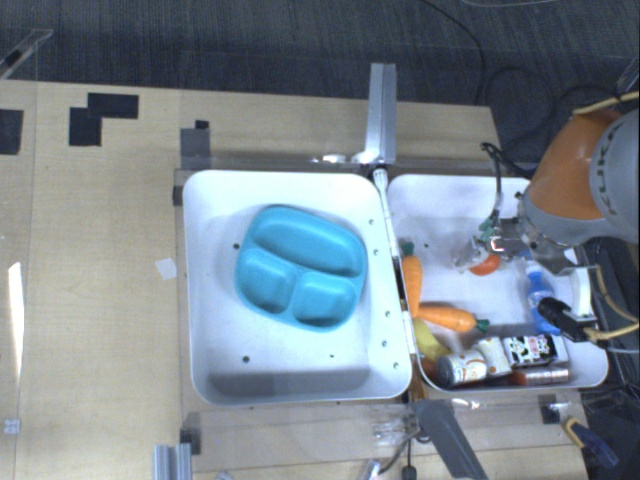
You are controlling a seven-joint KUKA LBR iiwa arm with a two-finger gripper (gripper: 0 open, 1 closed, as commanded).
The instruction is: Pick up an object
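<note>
Camera view: the gripper [487,249] is positioned low in the right bin [440,198], directly over a small red-orange object [485,264]. Whether that object is pinched cannot be told. It is judged light, smooth and possibly slippery; a hold across its narrow middle is advised. Two carrots [447,317] and a bottle [505,356] lie nearby. A blue tray [300,266] sits in the left bin [215,298].

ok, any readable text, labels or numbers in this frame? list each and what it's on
Nothing can be read in this frame.
White bottle in the right bin: black marks on its label, too blurred to read.
Can beside it: label print too small to read.
Blue tray in the left bin: no marking shows.
Black patches on the bench: plain shapes, not letters.
</note>
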